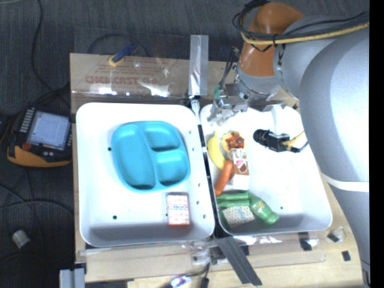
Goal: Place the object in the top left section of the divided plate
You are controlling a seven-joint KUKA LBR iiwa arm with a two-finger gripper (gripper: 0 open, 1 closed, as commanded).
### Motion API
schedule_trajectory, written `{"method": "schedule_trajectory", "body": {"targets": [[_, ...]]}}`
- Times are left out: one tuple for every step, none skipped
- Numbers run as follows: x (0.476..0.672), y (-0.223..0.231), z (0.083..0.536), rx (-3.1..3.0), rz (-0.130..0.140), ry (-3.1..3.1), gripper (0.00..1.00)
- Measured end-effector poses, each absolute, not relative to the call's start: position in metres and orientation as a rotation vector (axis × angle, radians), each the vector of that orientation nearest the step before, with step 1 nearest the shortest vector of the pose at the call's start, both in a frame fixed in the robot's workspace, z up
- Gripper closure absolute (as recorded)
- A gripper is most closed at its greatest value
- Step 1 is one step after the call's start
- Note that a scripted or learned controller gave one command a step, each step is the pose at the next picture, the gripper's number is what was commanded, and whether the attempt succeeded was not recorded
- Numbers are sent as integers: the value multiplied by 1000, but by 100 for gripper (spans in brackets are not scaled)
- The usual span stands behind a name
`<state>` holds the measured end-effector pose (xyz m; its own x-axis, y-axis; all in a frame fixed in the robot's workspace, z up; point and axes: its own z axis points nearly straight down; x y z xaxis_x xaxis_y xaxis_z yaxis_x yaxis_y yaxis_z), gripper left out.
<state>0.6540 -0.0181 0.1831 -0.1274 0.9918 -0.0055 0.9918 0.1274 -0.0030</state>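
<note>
Lettering in faded red runs across the clear plastic sheet (pixel 135 77) behind the bins, too blurred to read. A small printed box (pixel 177 209) lies in the left bin (pixel 96 221) just below the blue divided plate (pixel 151 155); its print is illegible. The right bin (pixel 300 203) holds a banana (pixel 215 152), carrot (pixel 223 177) and green packets (pixel 237 209). The pincer (pixel 223 108) sits at that bin's far left corner; whether it is spread, I cannot tell. Dark carpet (pixel 36 17) surrounds the table.
</note>
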Motion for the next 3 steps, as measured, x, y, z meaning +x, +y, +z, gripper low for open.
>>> {"method": "schedule_trajectory", "body": {"targets": [[578, 41, 183, 2134, -7, 2307, 100], [641, 2, 183, 2068, -7, 2364, 100], [658, 91, 198, 2316, -8, 2122, 100]]}}
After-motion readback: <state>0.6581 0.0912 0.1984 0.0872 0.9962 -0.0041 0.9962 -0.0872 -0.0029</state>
